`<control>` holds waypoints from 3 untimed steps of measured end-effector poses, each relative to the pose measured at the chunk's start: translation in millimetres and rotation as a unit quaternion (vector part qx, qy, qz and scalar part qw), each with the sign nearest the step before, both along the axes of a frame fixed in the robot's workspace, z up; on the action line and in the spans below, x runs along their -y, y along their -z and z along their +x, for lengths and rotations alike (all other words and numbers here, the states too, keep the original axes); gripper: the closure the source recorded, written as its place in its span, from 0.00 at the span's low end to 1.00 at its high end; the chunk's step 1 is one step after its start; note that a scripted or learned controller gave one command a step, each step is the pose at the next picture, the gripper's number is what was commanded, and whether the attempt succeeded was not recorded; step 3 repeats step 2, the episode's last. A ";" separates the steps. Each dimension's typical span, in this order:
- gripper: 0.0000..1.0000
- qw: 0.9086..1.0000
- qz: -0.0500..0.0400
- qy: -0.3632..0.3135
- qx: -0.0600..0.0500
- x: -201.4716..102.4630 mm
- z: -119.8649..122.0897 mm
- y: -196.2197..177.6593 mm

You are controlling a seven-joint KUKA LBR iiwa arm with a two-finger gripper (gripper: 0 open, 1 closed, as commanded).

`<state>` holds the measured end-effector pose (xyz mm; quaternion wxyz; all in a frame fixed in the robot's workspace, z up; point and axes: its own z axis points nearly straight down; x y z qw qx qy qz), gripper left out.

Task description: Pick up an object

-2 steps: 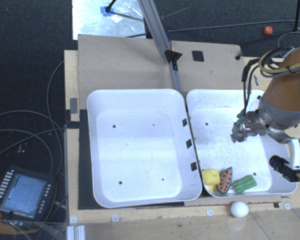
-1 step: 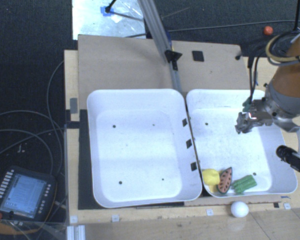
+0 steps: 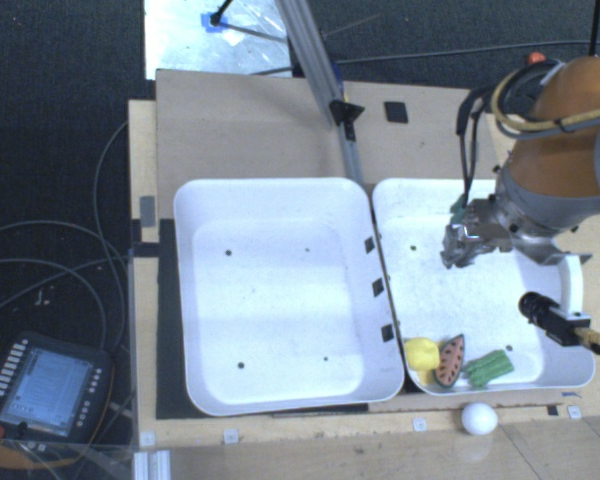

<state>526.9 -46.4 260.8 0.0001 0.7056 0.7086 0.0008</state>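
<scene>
Three small objects lie along the near edge of the right bin (image 3: pixel 420 208): a yellow lump (image 3: pixel 421 354), an orange-brown piece with dark specks (image 3: pixel 450 361), and a green block (image 3: pixel 488 367). My gripper (image 3: pixel 460 250) hangs over the middle of the right bin, up and away from the three objects. Nothing shows between its fingers from here.
The left bin (image 3: pixel 195 213) sits beside the right one. A white ball (image 3: pixel 479 418) rests on the bench outside the right bin's near edge. A slanted metal pole (image 3: pixel 320 58) crosses above the bins. A teach pendant (image 3: pixel 42 386) lies on the floor at the left.
</scene>
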 end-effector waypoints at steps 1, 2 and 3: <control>1.00 1.000 0.000 0.000 0.000 -50.7 -7.6 -1.7; 1.00 1.000 0.000 0.000 -0.001 -105.3 -11.4 18.1; 1.00 1.000 0.000 0.000 -0.001 -105.3 -11.4 18.1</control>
